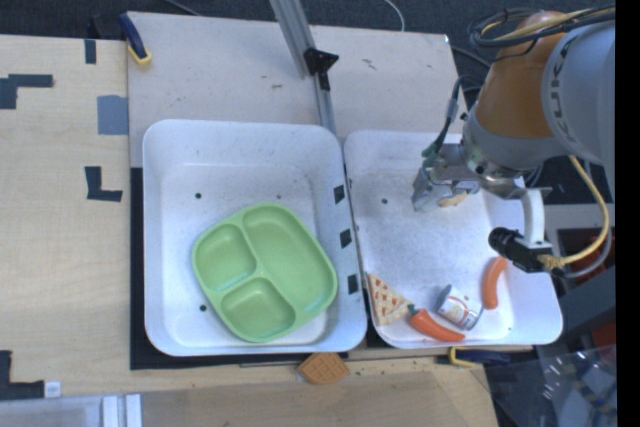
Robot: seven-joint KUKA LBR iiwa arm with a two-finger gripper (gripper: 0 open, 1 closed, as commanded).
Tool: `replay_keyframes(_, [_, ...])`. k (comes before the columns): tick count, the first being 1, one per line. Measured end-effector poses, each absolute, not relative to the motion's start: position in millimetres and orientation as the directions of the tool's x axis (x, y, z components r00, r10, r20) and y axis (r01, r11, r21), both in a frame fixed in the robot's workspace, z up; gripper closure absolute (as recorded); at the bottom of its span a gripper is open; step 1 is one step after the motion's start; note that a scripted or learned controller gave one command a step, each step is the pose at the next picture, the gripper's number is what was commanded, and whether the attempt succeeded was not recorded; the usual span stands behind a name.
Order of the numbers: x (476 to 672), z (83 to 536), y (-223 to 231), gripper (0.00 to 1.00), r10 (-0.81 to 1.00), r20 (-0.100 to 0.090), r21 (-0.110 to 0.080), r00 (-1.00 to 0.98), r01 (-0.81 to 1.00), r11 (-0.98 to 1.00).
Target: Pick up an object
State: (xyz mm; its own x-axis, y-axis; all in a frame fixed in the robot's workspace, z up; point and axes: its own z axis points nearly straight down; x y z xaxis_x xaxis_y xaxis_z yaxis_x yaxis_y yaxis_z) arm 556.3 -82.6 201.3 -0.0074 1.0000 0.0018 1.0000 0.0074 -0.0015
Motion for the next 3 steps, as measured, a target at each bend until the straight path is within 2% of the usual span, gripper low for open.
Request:
replay_keyframes(1, [574.4,203.0,-34.7,1.0,1.0,0.002,-0.001,-0.007,1.0,0.007])
replay_keyframes(2, [611.9,211.1,1.5,1.0,1.0,0.0,-0.002,-0.003,1.0,0.003])
replay_keyframes(3, [636.0,219.1,58.0,1.0,1.0,0.002,0.0,-0.007,1.0,0.007])
